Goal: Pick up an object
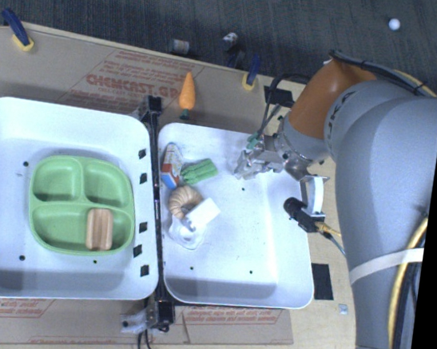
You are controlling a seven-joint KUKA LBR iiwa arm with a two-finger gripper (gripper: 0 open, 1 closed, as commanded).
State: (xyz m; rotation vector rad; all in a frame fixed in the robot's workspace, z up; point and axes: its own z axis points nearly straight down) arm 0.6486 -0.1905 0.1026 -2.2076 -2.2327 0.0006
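Note:
My gripper (251, 163) hangs over the upper middle of the right bin (271, 258), under the grey arm with its orange band. Its metal fingers point down-left, with nothing seen between them. Left of it lies a small cluster: a green object (197, 171), a red-and-white packet (172, 163), a tan croissant-like piece (183, 199), a white card (203, 212) and a clear item (184, 233). The nearest of these, the green object, sits apart from the gripper.
The left bin (0, 179) holds a green divided plate (56, 179) with a tan block (99, 229) in its lower right compartment. An orange carrot-shaped thing (187, 91) lies on the cardboard behind the bins. A black clip (298, 213) juts from the arm.

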